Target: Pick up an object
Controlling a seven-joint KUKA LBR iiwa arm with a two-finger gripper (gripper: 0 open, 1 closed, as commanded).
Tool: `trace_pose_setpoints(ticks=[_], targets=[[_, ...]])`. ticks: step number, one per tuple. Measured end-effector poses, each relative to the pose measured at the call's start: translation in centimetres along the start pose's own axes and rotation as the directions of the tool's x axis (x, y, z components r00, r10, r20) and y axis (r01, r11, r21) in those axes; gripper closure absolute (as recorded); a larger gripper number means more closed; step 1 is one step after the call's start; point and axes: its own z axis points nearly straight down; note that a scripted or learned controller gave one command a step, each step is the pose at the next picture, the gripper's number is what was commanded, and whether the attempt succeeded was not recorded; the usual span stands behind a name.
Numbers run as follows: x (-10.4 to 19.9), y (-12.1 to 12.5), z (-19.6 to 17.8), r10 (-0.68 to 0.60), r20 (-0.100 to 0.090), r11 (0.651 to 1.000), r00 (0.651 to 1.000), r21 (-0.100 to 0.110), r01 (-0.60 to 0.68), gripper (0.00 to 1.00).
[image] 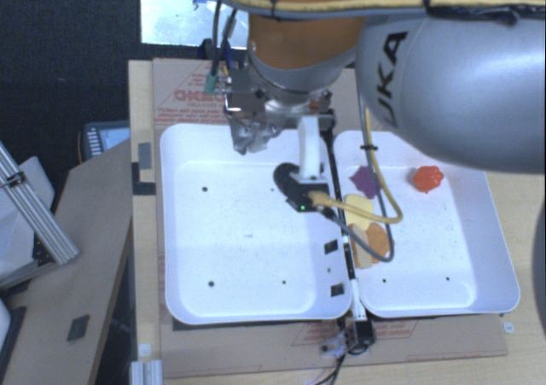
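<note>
Tool (246, 142) hangs over left bin (230, 242), red object (428, 177) well apart.

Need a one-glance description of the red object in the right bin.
Take the white bin on the view's right. In its far half lies a small red lump. It is the only red item, set apart from the purple piece to its left and the yellow and orange pieces near the divider.

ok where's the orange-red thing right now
The orange-red lump lies in the right bin, toward its far side. In the camera view it sits apart from the purple piece, which is to its left.
</note>
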Motion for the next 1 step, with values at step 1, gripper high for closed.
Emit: trace_pose_setpoints(ticks=[1], targets=[[-0.04,1.8,-12.61,-0.004,-0.012,1.0,1.0,-0.03,0.003,1.0]])
